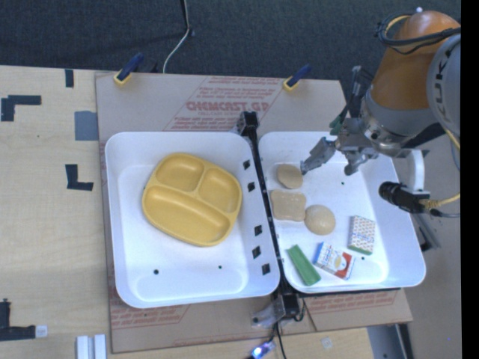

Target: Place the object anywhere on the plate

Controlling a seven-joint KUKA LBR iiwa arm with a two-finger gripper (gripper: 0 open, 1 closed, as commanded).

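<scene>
While the arm (408, 66) reached in over the right bin (389, 264), its pincer (333, 158) hung spread above the bin's far end, pinching nothing. The yellow plate (192, 198) lay in the left bin (127, 223). In the right bin sat a tan bun (290, 176), a tan block (288, 205), a round roll (319, 219), a green bar (304, 265) and two small boxes (362, 234).
</scene>
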